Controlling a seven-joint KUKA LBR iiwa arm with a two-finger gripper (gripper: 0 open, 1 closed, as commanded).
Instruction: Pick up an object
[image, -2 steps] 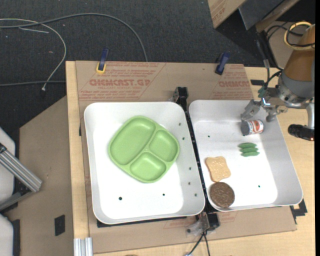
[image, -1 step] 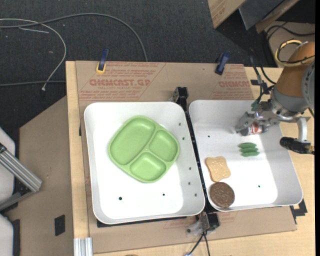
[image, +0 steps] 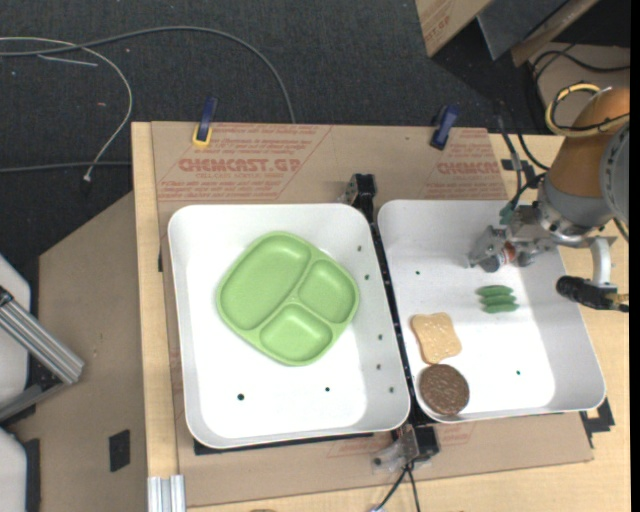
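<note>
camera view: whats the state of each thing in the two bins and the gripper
green three-compartment plastic plate: flat in the left white bin, nothing in its compartments
green pea pod: lying in the right white bin, untouched
tan toast slice: flat, untouched
round brown patty: flat, beside the toast
gripper: above the right bin, holding nothing visible

I work in a lab; my bench (image: 300, 150) is taped cardboard held by blue clamps (image: 206, 120); loose cables (image: 100, 60) trail over dark carpet (image: 60, 150); cardboard boxes (image: 450, 25) sit behind.
</note>
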